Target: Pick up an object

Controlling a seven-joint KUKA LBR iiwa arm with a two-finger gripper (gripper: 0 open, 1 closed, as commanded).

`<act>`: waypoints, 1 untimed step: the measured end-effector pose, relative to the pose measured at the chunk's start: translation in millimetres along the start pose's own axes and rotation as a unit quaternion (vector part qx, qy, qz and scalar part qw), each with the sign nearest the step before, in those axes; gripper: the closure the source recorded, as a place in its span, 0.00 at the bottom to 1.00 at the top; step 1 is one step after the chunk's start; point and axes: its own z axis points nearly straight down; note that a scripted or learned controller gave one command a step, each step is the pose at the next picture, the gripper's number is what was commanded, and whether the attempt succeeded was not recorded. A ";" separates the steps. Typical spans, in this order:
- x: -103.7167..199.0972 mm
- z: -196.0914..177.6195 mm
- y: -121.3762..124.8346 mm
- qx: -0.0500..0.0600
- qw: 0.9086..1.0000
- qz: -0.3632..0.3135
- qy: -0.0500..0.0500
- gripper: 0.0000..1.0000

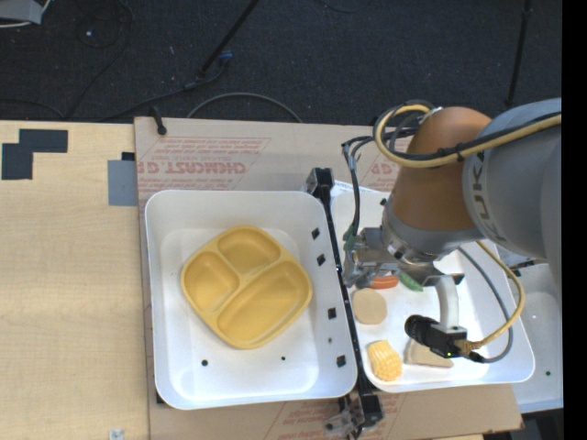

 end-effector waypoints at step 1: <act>52.0 -13.2 -6.1 -0.001 1.000 0.000 -0.001 1.00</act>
